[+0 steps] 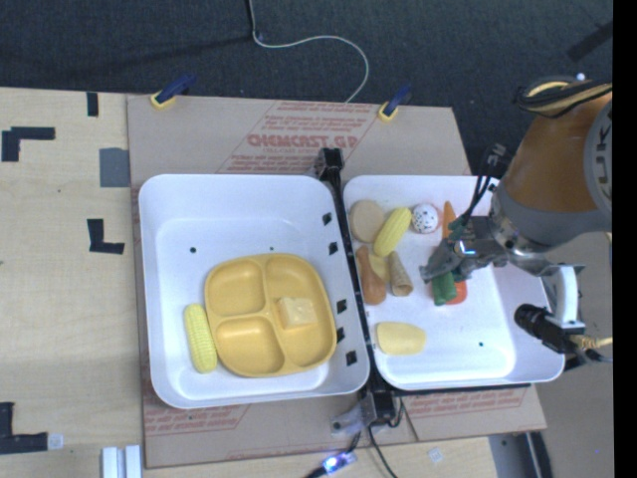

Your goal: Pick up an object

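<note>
Over the right bin (pixel 498 361), the grey arm (pixel 557 177) with its orange band reaches in from the right edge and holds the gripper (pixel 445 265) low above the bin's middle. Whether the claw is open or closed cannot be told from this slant; its dark parts blur together, and nothing can be seen held in it. Just beneath it, touching or nearly so, lies a small green and red toy (pixel 449 291), perhaps a vegetable.

Along the right bin's left wall sit the other candidates: a tan round piece (pixel 365 221) near the far corner, a yellow corn cob (pixel 391 230) leaning against it, a white speckled ball (pixel 425 218) and a thin orange carrot (pixel 449 214) beside that, then an orange sausage-like piece (pixel 371 275) and a brown stick (pixel 400 276) side by side. A pale yellow lump (pixel 400 339) rests alone near the front edge.

The left bin (pixel 159 267) carries a yellow divided plate (pixel 239 292) in its middle, with a pale block (pixel 297 312) in one compartment, and a second corn cob (pixel 201 337) just beside the plate's left rim.

By my judgement the step in hand is the descent onto a target, most likely the green and red toy. The next move calls for centring the claw over it, closing firmly, and lifting straight up.
</note>
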You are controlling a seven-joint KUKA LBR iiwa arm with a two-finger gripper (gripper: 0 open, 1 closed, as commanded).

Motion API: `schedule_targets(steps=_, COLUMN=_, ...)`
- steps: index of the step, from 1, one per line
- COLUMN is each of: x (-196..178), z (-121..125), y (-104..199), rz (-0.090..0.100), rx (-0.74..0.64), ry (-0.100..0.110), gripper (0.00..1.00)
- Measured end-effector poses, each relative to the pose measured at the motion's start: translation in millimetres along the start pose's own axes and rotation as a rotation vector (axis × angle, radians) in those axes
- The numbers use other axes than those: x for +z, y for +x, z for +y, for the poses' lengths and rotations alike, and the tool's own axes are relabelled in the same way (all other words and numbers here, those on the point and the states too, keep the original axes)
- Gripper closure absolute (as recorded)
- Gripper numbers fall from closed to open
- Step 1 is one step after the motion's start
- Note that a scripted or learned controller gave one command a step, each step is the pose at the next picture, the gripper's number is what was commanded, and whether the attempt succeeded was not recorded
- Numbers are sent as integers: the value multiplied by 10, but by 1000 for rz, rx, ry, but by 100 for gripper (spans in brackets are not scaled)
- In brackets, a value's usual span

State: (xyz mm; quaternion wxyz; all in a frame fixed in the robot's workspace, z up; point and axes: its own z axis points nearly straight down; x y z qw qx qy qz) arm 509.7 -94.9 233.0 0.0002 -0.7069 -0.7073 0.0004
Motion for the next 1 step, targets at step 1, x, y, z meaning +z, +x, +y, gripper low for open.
schedule_targets(steps=1, x=4, z=-8, y=52, rz=1, rx=-1, ry=2, gripper=100)
